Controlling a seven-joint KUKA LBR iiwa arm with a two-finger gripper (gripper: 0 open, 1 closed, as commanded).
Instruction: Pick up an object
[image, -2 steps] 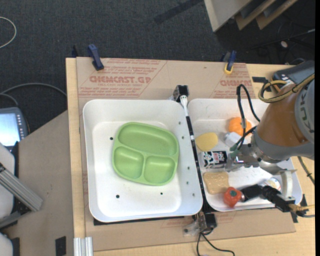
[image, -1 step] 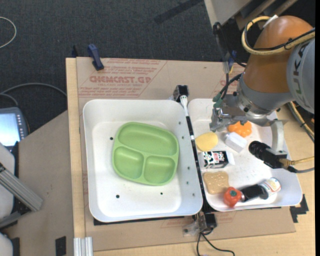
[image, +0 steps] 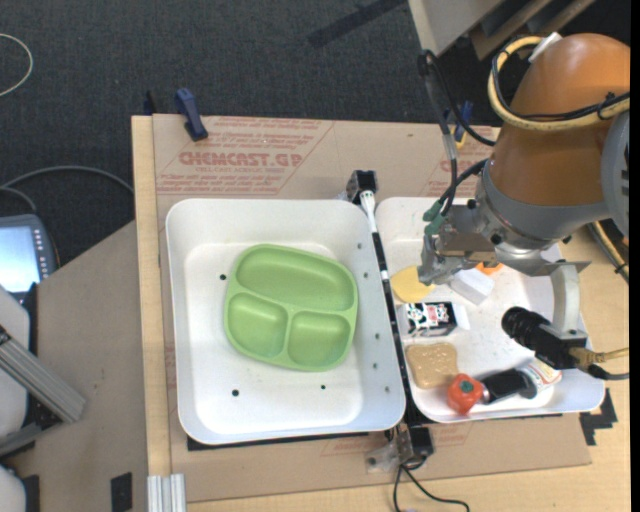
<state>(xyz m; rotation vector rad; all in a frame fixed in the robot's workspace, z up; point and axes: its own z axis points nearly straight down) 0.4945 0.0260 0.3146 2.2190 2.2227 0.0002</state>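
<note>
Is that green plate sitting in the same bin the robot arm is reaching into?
No, the green plate lies in the left bin, while the gripper hangs over the right bin.

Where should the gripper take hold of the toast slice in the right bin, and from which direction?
Come straight down and pinch the toast slice across its two side edges. It lies flat near the right bin front left corner, the tomato close by at its lower right, so side approaches look crowded.

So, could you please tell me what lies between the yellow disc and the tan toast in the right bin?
The camera view shows a small black-and-white carton lying between the yellow disc and the toast.
</note>
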